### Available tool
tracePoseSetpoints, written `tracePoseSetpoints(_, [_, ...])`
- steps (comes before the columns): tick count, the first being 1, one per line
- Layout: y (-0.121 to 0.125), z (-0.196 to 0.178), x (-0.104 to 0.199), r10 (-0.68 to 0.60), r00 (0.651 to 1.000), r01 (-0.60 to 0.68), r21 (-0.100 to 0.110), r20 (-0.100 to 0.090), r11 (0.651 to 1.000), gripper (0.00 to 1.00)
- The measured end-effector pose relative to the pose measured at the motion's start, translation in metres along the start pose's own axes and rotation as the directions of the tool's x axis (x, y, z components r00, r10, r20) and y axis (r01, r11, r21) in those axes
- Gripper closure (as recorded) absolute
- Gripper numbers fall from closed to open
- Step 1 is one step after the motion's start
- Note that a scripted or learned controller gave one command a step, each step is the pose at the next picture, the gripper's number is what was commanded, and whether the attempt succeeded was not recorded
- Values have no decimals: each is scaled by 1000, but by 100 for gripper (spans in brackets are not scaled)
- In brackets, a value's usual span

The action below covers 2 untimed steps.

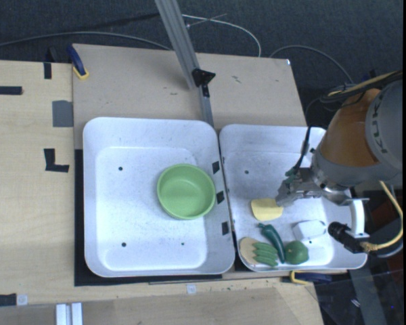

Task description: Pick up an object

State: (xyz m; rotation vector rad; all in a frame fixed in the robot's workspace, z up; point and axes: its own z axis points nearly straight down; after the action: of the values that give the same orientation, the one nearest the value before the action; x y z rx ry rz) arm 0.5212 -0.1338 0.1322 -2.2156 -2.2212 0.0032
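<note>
- Pale wooden bench boards (27,202) are seen from above, with dark floor beyond; two shallow white bins sit side by side at the centre.
- Within the left bin (105,181) a green bowl (185,191) rests upright, well apart from the arm.
- Within the right bin (257,151) a yellow piece (266,210) lies near the middle; a green brush-like object (264,250), a dark green handle (273,239), a round green item (296,252) and a small white object (310,229) are crowded along the near edge.
- The gripper (291,191) is held low, just beside the yellow piece on its right; how wide the claw stands cannot be told from this angle.
- A miss is judged likely if the claw is closed beside rather than around the yellow piece, which could be nudged away.
- The piece looks smooth and rounded, so a slip from a shallow pinch is possible.
- The white object nearby could be bumped by the wrist.
</note>
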Motion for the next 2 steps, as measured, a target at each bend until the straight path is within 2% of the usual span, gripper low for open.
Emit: tracePoseSetpoints(2, [-3, -114, 2, 1, 1000, 0, -9, 3, 1000, 100])
